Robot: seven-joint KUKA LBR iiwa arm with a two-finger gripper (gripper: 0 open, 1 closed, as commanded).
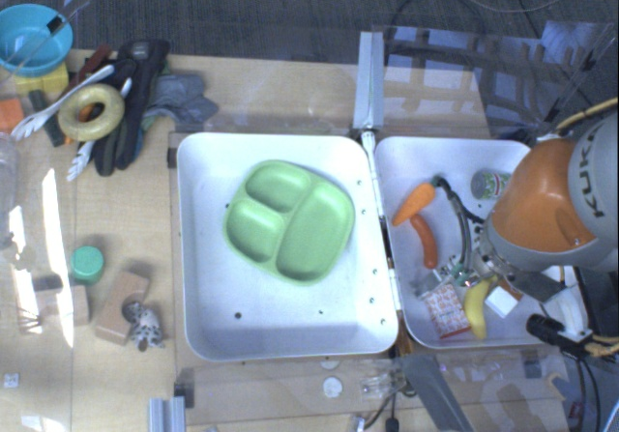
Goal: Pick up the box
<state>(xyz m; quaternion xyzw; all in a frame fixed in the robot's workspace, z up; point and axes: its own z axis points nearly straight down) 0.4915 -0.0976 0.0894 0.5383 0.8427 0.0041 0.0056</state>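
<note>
Box (444, 309), small and red-and-white patterned, lying flat near the 6 o'clock edge of the right white bin (411, 246), just beside a banana (476, 307) at its 3 o'clock. Touching neither the bin wall nor the arm, as far as can be seen. At 12 o'clock from it, an orange carrot-like piece (414, 202) and a red-orange sausage-shaped piece (427, 240). Further toward 1 o'clock, a small green-topped can (489, 185) near the arm's orange band (542, 198). Pincer (468, 271) low in the bin at 2 o'clock from the box, hidden under the wrist; whether released or clenched, cannot tell. In the left white bin (198, 256), a green divided plate (288, 219). On the surface (106, 256) at 9 o'clock, a green-capped bottle (87, 265), wooden blocks (123, 303), a yellow ring (91, 112), and a blue cup (36, 38).
</note>
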